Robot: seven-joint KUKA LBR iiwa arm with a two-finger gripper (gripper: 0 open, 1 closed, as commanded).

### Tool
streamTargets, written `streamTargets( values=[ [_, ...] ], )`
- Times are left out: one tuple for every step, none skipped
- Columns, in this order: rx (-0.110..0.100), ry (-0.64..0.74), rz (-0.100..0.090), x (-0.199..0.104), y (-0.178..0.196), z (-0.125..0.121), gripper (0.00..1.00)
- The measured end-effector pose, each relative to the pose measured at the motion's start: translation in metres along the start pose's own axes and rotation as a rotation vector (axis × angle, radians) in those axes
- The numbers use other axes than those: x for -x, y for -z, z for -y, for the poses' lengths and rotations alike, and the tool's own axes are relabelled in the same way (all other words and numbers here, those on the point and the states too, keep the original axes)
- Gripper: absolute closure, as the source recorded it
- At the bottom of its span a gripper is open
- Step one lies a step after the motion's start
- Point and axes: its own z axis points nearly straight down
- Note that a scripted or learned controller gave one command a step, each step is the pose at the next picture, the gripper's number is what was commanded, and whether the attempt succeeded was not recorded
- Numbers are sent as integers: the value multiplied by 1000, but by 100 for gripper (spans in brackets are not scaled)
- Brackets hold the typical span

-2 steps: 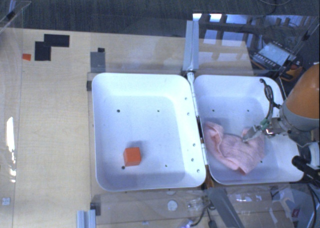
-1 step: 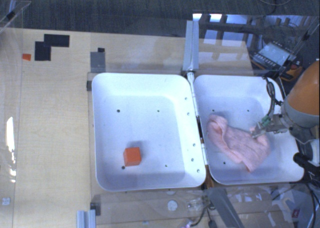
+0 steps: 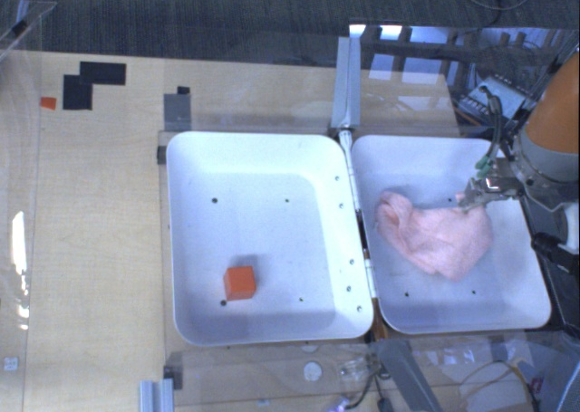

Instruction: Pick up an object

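A crumpled pink cloth (image 3: 433,236) lies in the middle of the right bin (image 3: 517,306). An orange block (image 3: 240,282) sits in the lower left part of the left bin (image 3: 195,220). My gripper (image 3: 478,193) reaches in from the right and hangs at the cloth's upper right edge, its tips touching or just above the fabric. The arm's grey wrist and orange band are at the right edge of the view.
A metal divider (image 3: 344,93) rises behind the gap between the two bins. Black patches (image 3: 91,82) and a small orange mark (image 3: 48,103) lie on the wooden bench at the far left. Cables and equipment crowd the upper right.
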Motion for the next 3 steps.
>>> streamTargets(
  values=[
    [0, 0, 0, 0, 0, 0, 0],
    [5, -3, -1, -73, -79, 16, 0],
    [11, 109, 1, -82, -83, -25, 0]
  ],
)
